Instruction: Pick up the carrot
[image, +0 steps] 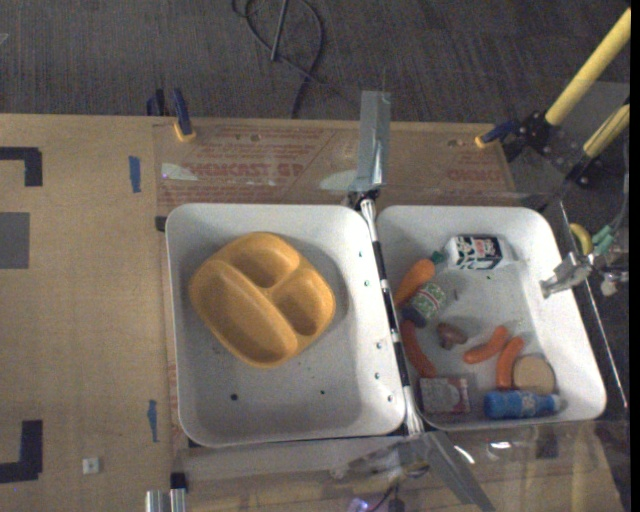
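The carrot (415, 281) lies in the right bin (532, 222), up against the bin's left wall, tilted with its green top pointing toward the milk carton (473, 251). It looks simply dropped there with the rest of the toy food — nothing props it or holds it.

The gripper (562, 279) sits at the right rim of that bin, well apart from the carrot. Whether it is released or clenched I cannot tell; it is too small and partly cut off. Nothing shows in its grasp, so I judge the pick not yet begun.

Around the carrot: a small green can (431, 300) touches or nearly touches its lower end; the milk carton is just beside its leafy tip. Further down, a red sausage (416, 350) runs along the same wall, with two more sausages (497, 344), a round cookie (533, 374), a blue bottle (520, 404) and a flat packet (445, 395) near the front.

Likely obstacles — the wall on one side and the can on the other leave little room for fingers across the carrot.

The left bin (200, 400) holds a yellow divided plate (262, 297), clear of the work.
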